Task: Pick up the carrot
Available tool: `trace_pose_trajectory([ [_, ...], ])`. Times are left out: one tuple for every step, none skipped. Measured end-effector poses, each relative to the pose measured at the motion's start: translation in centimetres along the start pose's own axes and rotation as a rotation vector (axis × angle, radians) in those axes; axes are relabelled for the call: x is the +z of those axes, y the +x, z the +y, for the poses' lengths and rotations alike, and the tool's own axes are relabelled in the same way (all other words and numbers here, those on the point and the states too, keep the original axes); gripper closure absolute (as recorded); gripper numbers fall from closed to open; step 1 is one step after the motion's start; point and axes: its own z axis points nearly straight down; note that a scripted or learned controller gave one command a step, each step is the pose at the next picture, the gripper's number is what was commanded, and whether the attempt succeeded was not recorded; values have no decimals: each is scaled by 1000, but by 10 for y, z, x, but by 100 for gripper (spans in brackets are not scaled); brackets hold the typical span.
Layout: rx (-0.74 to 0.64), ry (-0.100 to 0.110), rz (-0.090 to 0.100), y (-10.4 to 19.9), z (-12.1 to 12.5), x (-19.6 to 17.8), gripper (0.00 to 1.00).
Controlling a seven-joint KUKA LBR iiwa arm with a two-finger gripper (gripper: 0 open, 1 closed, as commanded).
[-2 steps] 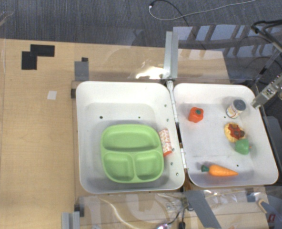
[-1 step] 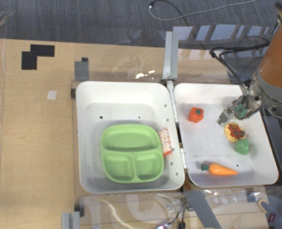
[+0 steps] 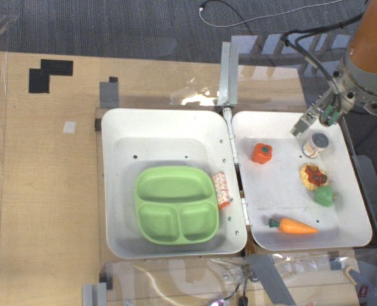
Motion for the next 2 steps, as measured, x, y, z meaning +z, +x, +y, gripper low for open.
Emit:
trace_pose_trajectory([
  [223,6,5,10,-33,165,100],
  [485,2,0,-8,-59,-36,100],
])
